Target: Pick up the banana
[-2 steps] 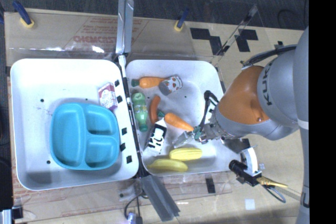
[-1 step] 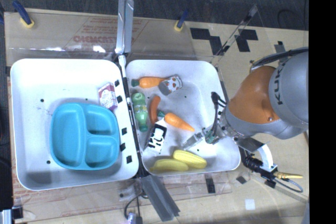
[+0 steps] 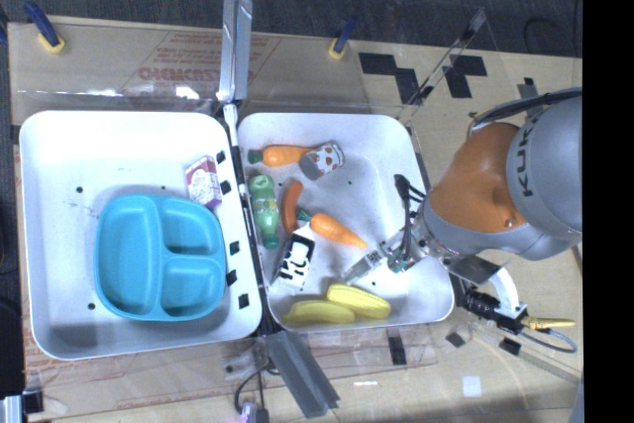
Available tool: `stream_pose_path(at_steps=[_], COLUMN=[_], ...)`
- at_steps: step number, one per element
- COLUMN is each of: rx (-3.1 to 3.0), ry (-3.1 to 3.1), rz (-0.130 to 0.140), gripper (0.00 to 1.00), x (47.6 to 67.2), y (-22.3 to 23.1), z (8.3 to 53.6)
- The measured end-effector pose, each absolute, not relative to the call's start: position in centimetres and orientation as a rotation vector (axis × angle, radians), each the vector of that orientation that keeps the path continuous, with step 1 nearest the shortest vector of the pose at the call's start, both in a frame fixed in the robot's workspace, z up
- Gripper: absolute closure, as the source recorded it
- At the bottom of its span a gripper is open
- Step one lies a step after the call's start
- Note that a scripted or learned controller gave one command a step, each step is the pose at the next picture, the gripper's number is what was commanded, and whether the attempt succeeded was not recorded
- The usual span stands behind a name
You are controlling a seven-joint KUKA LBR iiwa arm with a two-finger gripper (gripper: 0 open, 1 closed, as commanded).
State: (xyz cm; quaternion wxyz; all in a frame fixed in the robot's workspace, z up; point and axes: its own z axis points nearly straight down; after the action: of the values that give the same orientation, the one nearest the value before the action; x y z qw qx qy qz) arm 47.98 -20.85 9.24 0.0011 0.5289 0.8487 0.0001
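The yellow banana (image 3: pixel 359 300) lies along the front wall of the right bin (image 3: pixel 428 304), with a second yellow banana-like piece (image 3: pixel 319 312) beside it on the left. My gripper (image 3: pixel 376 229) hangs low over the right half of that bin, just behind and to the right of the banana. Its fingers are spread: a dark finger (image 3: pixel 402 193) points toward the back and a silver finger (image 3: pixel 363 264) reaches toward the banana, its tip just short of it. Nothing sits between them.
The right bin also holds a carrot (image 3: pixel 339 231), another carrot (image 3: pixel 287 155), a green bottle (image 3: pixel 264 208), a small can (image 3: pixel 325 158) and a black-and-white box (image 3: pixel 295 260). In the left bin are a blue divided plate (image 3: pixel 160 256) and a small packet (image 3: pixel 203 181).
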Motion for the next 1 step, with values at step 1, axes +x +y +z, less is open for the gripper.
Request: stream_pose_path(at_steps=[1], rx=[0.948], ry=[2.99], rz=[-0.001], gripper=[0.0], x=[47.8], y=[-20.98], z=[11.44])
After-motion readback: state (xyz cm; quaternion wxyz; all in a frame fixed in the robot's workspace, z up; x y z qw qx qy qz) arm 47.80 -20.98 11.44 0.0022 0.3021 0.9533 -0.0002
